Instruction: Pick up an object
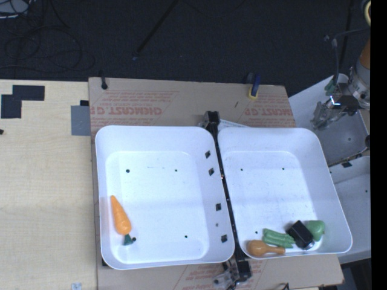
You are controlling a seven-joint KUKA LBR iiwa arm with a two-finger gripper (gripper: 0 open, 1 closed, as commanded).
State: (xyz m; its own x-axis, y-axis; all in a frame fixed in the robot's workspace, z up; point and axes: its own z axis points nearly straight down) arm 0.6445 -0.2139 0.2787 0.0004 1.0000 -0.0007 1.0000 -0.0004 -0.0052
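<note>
An orange toy carrot (120,215) with a dark green stub lies near the front left wall of the left bin (154,139). In the front right corner of the right bin (272,141) several small items cluster together: a green pod (277,238), a black block (300,234), a light green piece (316,227) and an orange-yellow gourd shape (264,248). My gripper (327,112) hangs outside the bins, beyond the right bin's back right corner and far from every object. Nothing shows in it.
Both bins rest on a cardboard sheet (181,104) over the bench. A black clip strip (219,186) joins the bins down the middle. A blue and yellow clamp (254,85) stands at the cardboard's back edge. A pale wooden tabletop (42,186) lies to the left.
</note>
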